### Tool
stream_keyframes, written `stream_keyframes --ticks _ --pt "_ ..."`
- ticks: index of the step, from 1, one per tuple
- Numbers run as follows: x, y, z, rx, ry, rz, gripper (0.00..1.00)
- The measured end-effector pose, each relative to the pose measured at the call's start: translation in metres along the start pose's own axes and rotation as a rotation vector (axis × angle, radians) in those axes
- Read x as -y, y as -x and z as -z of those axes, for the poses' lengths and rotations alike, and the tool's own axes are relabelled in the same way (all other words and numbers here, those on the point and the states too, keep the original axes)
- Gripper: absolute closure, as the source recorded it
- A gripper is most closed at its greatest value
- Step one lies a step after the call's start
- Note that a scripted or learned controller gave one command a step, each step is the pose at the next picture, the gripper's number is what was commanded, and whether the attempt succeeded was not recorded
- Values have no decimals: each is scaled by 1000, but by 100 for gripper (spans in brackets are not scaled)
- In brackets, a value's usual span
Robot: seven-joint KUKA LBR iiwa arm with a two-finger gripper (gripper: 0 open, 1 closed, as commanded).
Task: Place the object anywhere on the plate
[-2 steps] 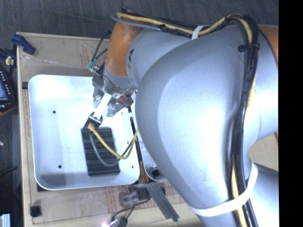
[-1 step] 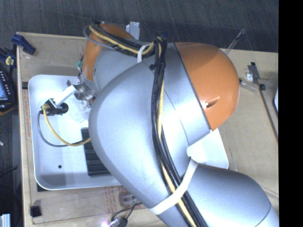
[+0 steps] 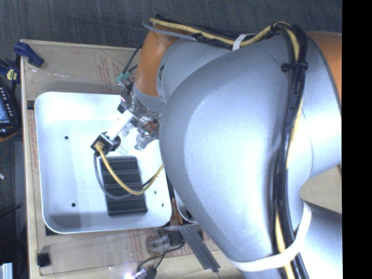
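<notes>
Camera view puts the gripper [image 3: 141, 133] low over the right part of the left bin [image 3: 58, 173]. We cannot tell whether it is apart or closed. Just beside it lies the black ribbed block [image 3: 125, 186], flat on the bin floor near the lower right corner, so we judge the pick not yet done. To do it well, we would centre over the block, close across its narrow width and descend squarely, so that the ribs do not let it slip or tip. The block is all we can make out in this bin. A pale curved rim [image 3: 181, 215] under the arm, just right of the bin, may be the plate; we cannot tell.
</notes>
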State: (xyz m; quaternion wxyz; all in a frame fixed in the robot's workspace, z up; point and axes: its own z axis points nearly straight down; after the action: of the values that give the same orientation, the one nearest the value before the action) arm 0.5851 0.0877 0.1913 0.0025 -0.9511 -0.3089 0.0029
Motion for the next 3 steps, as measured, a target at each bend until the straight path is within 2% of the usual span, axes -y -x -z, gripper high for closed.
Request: stream_keyframes --ticks 1,2,3 --pt "8 -62 -89 2 3 -110 100" --pt "4 10 0 1 0 238 100" --pt "36 92 -2 2 2 388 100"
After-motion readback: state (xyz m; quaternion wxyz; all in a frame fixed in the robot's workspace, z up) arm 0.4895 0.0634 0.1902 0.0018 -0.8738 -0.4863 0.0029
